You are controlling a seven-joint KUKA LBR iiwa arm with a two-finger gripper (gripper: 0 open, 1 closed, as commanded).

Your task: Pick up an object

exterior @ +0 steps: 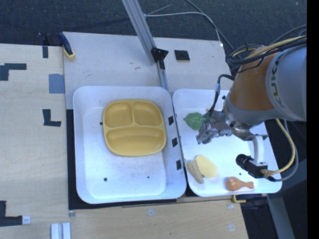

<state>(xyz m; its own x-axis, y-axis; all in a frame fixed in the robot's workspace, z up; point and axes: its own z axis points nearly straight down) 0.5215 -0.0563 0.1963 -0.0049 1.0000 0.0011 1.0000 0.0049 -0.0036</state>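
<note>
The right bin (185, 97) holds a green leafy piece (193, 119) near its left wall. A pale yellow rounded piece (206, 166), a tan ridged piece (195, 171) touching it, and an orange drumstick-shaped piece (238, 184) lie along the bin's front. My gripper (207, 134) hangs low over the middle of this bin. It is just right of and in front of the green piece, and above the pale yellow piece. I see nothing held in it. The wrist hides the bin floor behind it.
In the left bin (82, 133) lies a yellow divided plate (134, 127). A slanted metal pole (139, 21) comes down to the bench behind the wall between the bins. Cables (199, 15) run across the dark floor at the back right.
</note>
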